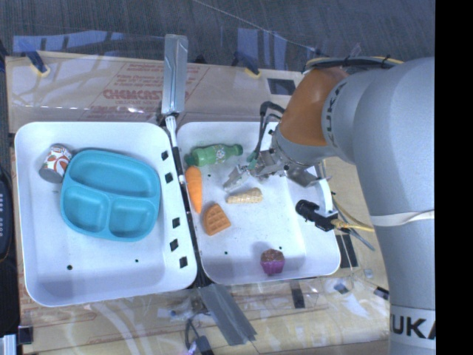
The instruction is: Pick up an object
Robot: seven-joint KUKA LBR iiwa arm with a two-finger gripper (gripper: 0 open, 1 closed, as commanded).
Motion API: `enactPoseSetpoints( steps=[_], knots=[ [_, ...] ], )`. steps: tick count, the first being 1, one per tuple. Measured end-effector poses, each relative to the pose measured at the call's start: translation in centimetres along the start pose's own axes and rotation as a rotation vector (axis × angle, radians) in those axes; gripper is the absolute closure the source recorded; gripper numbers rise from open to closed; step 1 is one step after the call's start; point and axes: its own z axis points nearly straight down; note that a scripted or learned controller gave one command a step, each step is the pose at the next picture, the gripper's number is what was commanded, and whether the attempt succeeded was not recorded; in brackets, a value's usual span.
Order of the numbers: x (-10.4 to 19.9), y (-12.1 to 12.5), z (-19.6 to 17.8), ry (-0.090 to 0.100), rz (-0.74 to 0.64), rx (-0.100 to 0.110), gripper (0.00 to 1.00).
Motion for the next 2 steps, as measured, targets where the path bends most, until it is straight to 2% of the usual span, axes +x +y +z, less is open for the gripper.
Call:
enactPoseSetpoints(
  steps=[1,2],
  knots=[
    [-1.4,3.3,-7.2,-0.005,-0.195,-0.007,0.0],
    [2.9,-0.9,0.0,-0.001,-0.468,-0.001,0.0]
  ],
)
